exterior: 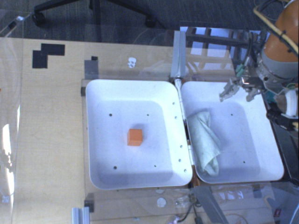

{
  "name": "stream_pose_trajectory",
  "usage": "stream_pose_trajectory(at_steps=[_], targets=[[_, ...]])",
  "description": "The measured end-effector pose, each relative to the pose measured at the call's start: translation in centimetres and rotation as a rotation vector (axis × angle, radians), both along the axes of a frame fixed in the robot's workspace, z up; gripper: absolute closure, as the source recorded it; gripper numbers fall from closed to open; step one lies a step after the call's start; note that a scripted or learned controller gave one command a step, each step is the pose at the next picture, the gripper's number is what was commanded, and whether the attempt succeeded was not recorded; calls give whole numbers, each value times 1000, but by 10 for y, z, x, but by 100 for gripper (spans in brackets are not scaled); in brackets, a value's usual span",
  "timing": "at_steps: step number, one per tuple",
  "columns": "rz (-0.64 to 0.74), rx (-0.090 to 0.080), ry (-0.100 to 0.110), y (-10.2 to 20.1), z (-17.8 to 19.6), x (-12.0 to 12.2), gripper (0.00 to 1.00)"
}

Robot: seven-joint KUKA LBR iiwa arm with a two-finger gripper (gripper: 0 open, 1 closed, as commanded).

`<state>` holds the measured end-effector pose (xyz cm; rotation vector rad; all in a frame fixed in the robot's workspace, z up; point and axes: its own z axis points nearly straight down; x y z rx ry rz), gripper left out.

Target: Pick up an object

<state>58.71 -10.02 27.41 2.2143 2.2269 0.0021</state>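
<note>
Orange block (134,137) near centre of left bin (100,125). Crumpled grey cloth (205,141) lies along left side of right bin (261,143). Gripper (238,91) above right bin's far edge, fingers spread, nothing between them.

There were no words, numbers or signs to read on the bins or the bench (46,139).
</note>
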Motion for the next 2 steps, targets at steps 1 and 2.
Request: stream_pose_trajectory(at_steps=[1,2], targets=[[38,0,0,0,-152,37,0],[39,0,-7,1,-139,40,100]])
